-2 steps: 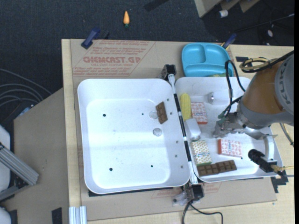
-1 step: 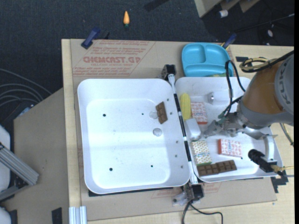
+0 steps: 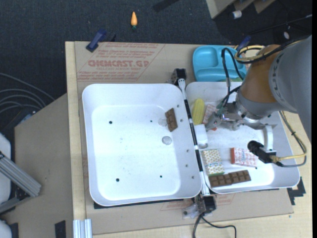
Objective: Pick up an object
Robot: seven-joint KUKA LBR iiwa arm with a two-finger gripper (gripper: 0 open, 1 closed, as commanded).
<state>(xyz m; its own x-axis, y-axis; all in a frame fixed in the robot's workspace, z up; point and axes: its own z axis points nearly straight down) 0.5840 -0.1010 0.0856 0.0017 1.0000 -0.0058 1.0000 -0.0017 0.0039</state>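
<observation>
Tool (image 3: 216, 119) sits low in the right bin (image 3: 282, 177), by its left wall; you cannot tell its state. Left bin (image 3: 99, 98): brown chocolate piece (image 3: 171, 119) against the right wall, small grey disc (image 3: 167, 141) nearer you. Right bin: yellow corn-like item (image 3: 198, 111) touching the left wall, just left of the tool. Near side: checkered packet (image 3: 213, 160), chocolate bar (image 3: 230, 178), red-patterned packet (image 3: 243, 156). Blue tray (image 3: 210, 63) lies on the desk (image 3: 124, 58) behind.
</observation>
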